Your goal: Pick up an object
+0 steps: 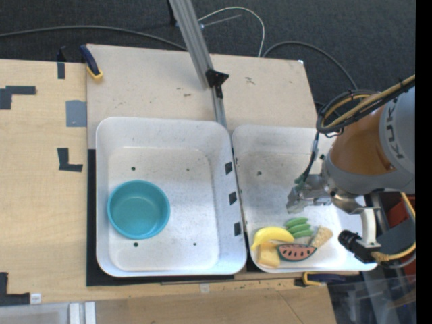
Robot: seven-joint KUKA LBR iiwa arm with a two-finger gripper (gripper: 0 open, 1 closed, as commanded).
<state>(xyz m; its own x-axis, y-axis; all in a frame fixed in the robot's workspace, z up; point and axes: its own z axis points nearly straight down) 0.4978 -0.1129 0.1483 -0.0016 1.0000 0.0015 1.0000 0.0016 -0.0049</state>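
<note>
The gripper (302,196) is seen low over the right bin (270,155), just above a cluster of toy food in the bin's near corner; whether it is open or closed cannot be told. The cluster is made up of a yellow banana (271,235), a green pea pod (299,226), a watermelon slice (297,252) and a tan bread piece (322,236), all touching or nearly so. A teal bowl (138,209) is seated upright in the left bin (162,133).

A yellow-handled clamp (91,61) grips the bench's far edge; black cables (229,19) trail beyond
</note>
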